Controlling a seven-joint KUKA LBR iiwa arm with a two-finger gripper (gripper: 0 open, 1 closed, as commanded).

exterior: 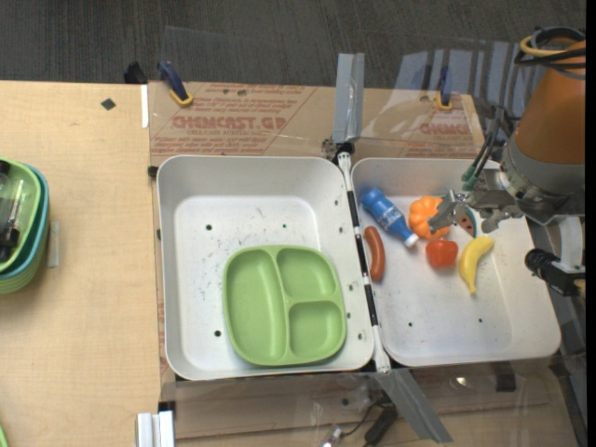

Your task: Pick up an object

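The right bin [521,338] holds several toys. A blue bottle [386,214] lies at its back left, and a red sausage [375,252] lies along the left wall. An orange pepper-like toy [424,214] sits near the middle, with a red toy [442,252] just in front of it. To the right of the red toy lies a yellow banana [475,261]. My gripper [458,216] hangs low over the bin, right beside the orange toy's right side and just above the red toy and the banana. Its tips blend into the toys beneath.
The left bin [186,250] holds a green divided plate [284,304]. A metal divider post [349,101] stands between the bins at the back. Green stacked containers [19,226] sit on the wooden bench at the far left. The arm's grey and orange body [554,128] looms over the right bin's back right corner.
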